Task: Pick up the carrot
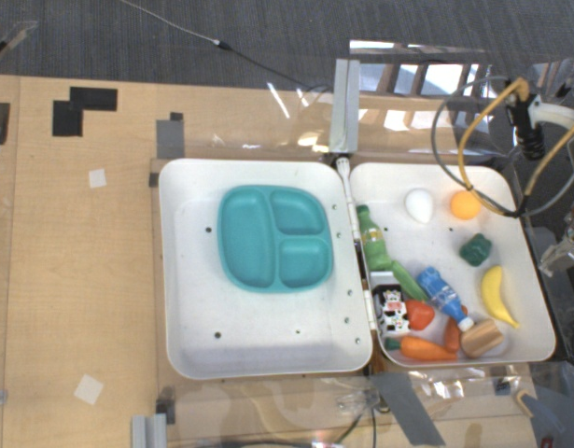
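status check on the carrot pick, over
Carrot lying at the front edge of the right bin, not picked. Blue bottle, bread roll and cow-print carton crowd it.

Bright, even overhead light fills the scene. Glare streaks the clear plastic panel (413,82) behind the two shallow white bins (268,353) (reflections also smear the near edge). Shadows are soft and faint; focus is slightly soft throughout.
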You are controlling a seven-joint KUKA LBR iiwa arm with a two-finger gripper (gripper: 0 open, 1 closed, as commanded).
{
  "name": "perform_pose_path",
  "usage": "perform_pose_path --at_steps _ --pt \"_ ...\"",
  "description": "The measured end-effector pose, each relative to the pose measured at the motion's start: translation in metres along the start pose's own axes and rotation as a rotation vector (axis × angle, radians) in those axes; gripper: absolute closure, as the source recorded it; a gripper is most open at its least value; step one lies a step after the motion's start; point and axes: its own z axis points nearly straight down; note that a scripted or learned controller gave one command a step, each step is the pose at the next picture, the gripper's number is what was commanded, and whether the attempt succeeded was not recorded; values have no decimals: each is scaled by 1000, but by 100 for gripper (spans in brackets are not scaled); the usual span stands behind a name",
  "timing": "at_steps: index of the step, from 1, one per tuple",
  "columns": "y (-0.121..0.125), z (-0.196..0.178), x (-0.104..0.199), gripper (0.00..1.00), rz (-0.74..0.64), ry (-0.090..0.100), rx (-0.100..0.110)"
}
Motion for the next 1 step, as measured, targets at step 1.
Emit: perform_pose_path --at_steps 1 --pt "-16 40 25 100 -468 -4 3"
